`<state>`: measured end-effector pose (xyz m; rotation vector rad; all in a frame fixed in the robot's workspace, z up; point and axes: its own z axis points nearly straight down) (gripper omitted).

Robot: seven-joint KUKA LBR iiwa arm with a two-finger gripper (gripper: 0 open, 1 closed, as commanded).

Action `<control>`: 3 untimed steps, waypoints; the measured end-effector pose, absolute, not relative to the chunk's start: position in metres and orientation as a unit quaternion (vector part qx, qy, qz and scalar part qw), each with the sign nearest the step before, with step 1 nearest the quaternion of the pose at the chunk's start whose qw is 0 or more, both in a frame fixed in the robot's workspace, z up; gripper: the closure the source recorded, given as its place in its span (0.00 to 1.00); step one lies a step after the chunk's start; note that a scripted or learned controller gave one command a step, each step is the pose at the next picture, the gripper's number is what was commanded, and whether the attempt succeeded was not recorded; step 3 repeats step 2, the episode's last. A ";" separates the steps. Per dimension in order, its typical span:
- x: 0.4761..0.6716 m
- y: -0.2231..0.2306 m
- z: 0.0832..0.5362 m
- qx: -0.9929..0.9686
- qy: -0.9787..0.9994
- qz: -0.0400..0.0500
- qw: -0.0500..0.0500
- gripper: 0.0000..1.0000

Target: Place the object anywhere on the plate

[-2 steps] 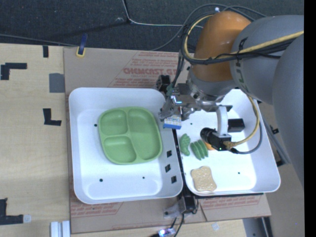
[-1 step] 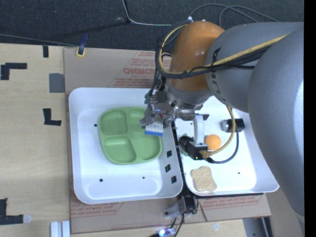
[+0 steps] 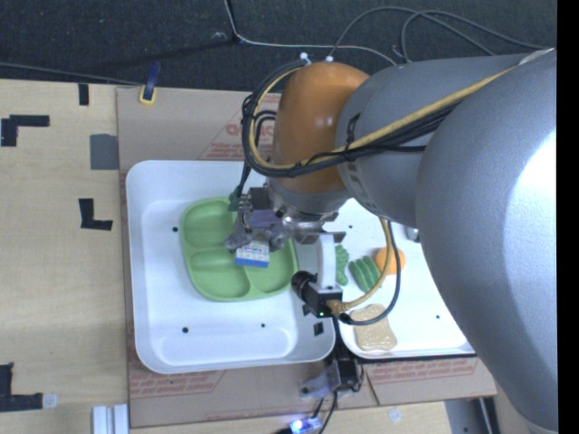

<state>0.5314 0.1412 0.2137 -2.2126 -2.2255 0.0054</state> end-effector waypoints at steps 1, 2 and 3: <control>0.531 0.155 0.233 -0.706 -0.708 0.000 0.001 1.00; 0.531 0.154 0.232 -0.706 -0.708 0.001 0.001 0.00; 0.531 0.154 0.232 -0.706 -0.708 0.001 0.001 0.00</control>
